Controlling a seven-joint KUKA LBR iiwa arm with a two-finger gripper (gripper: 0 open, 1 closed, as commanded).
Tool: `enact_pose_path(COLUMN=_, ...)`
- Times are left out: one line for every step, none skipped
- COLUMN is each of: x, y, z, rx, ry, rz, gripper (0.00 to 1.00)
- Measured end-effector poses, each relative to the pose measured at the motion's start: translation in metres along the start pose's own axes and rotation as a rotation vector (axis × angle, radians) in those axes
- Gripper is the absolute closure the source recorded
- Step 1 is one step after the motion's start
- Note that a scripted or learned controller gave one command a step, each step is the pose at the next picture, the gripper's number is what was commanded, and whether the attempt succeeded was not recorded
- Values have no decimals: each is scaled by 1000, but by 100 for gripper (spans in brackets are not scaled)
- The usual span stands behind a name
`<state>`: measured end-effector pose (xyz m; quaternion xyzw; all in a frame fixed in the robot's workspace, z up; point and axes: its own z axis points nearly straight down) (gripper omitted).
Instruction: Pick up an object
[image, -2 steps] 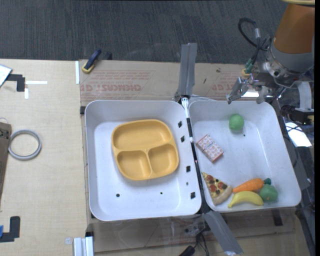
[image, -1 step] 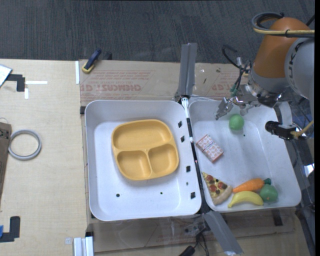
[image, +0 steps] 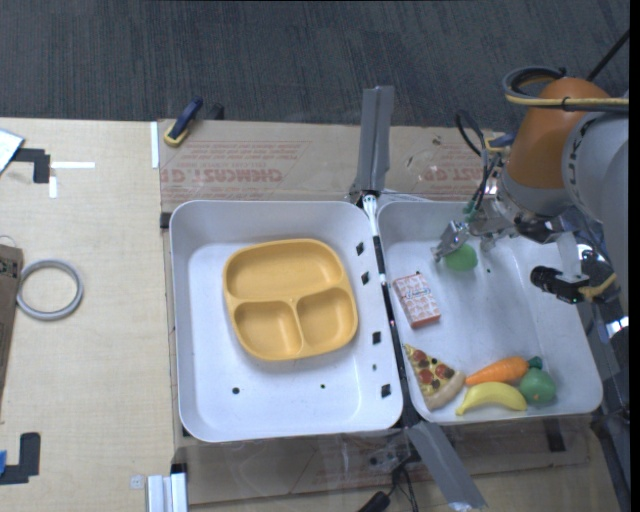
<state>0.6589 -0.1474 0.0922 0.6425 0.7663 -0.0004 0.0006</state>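
My gripper (image: 458, 243) hangs over the back left part of the right bin (image: 560, 330). A small round green object (image: 461, 259) lies directly under its tip, touching or nearly touching it and partly covered by it. Elsewhere in that bin are a red and white carton (image: 416, 300), a pizza slice toy (image: 433, 373), a banana (image: 492, 399), a carrot (image: 497, 371) and a green pepper (image: 538, 385).
The left bin (image: 200, 330) holds a yellow divided plate (image: 290, 297). A grey post (image: 375, 140) rises at the back between the bins. A tape roll (image: 46, 289) lies on the bench at far left. The arm's orange band (image: 560, 130) is at upper right.
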Motion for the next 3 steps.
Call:
enact_pose_path(x=-1, y=1, z=-11, rx=-3, ry=-2, rz=2, gripper=100)
enact_pose_path(x=33, y=4, z=-22, rx=0, ry=1, rz=-174, gripper=100)
enact_pose_path(x=105, y=19, z=-100, rx=-1, ry=0, rz=-143, gripper=100)
